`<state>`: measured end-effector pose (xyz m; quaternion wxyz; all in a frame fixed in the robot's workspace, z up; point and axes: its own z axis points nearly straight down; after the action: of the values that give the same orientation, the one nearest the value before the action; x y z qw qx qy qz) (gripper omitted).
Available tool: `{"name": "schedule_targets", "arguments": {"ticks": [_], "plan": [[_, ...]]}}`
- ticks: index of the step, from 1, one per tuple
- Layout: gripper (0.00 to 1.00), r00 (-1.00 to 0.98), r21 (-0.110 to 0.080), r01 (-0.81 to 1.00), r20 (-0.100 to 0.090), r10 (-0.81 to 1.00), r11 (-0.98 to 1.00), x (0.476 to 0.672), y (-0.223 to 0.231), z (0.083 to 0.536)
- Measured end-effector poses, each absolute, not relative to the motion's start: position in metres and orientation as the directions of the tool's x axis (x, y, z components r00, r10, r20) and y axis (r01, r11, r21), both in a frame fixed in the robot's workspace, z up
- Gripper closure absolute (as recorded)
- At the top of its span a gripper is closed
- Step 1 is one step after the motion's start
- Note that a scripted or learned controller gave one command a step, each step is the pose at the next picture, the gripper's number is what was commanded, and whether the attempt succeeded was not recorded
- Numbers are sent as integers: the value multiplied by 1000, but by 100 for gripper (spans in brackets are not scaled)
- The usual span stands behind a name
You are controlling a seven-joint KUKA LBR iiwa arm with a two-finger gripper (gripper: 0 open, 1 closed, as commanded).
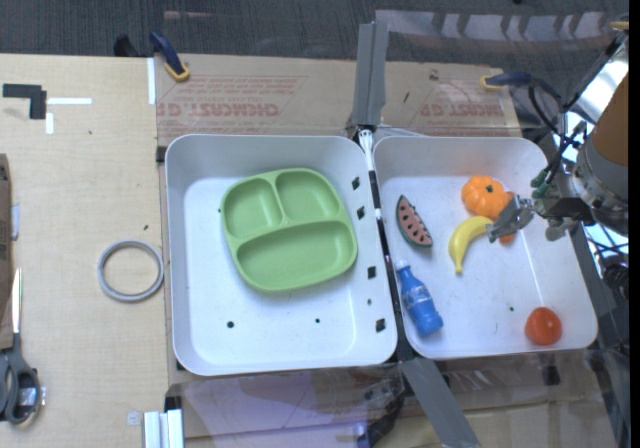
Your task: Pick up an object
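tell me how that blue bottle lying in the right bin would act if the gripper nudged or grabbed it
The blue bottle lies on its side near the bin's left wall, so a sideways nudge would probably roll it. It looks like smooth plastic, so narrow fingers might slip unless they close across its middle. It seems small and rigid, likely light enough to lift easily.

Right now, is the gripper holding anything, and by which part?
Cannot be told. The gripper sits low in the right bin, right beside the banana and the orange, but no object shows clearly in its grasp.
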<state>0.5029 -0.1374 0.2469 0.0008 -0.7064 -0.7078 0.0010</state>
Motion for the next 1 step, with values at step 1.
{"name": "schedule_targets", "arguments": {"ticks": [1], "plan": [[0, 0, -4, 1000, -1, 1000, 0, 571, -110, 165]]}}
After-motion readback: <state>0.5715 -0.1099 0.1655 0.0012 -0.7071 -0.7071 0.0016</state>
